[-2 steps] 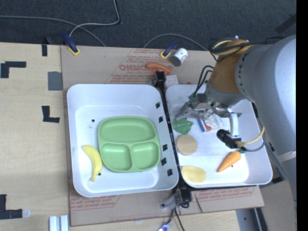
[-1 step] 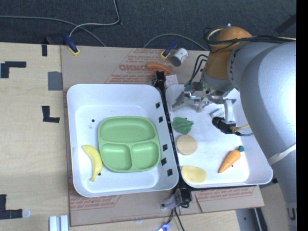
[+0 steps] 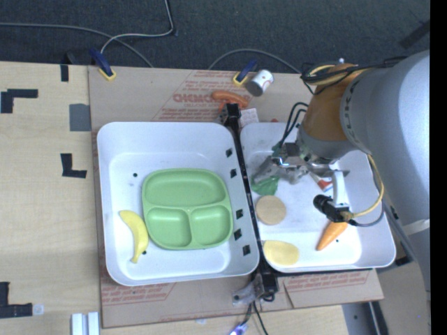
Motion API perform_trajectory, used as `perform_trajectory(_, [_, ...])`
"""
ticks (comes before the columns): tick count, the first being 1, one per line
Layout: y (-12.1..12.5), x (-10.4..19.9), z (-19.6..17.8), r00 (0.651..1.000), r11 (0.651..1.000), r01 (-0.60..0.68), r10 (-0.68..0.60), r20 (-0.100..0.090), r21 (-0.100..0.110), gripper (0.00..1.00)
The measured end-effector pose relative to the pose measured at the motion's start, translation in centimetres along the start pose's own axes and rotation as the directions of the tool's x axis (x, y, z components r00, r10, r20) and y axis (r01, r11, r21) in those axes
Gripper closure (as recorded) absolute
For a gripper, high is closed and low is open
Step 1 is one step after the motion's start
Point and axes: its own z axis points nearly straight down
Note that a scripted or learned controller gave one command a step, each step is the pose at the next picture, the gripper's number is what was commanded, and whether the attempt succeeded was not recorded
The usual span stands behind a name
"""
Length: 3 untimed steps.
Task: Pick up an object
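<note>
The grey arm (image 3: 391, 124) reaches in from the right over the right bin (image 3: 377, 257). The left bin (image 3: 112, 152) holds a green divided plate (image 3: 187, 208) with a yellow banana (image 3: 136, 234) at its left. The jaws (image 3: 274, 167) hang over a green piece (image 3: 265, 184); whether they are wide or narrow, I cannot tell. Nearer lie a tan disc (image 3: 271, 210), a yellow piece (image 3: 281, 252) and an orange carrot (image 3: 330, 234).

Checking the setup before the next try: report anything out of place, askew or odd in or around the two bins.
One thing stands out: an orange sausage-like item lies on the cardboard outside the bins, just beyond their far edge. In the bins nothing looks spilled or damaged: the banana lies beside the green tray, the carrot near the right bin's edge.
</note>
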Motion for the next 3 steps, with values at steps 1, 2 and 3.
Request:
perform_trajectory(1, [-0.3,0.1,0.0,1.0,1.0,0.0,0.0,0.001,-0.004,0.0])
perform_trajectory(2, [1.3,-0.3,0.0,1.0,1.0,0.001,-0.001,-0.001,-0.001,0.0])
perform_trajectory(3, [-0.8,0.1,0.0,1.0,1.0,0.0,0.0,0.001,-0.002,0.0])
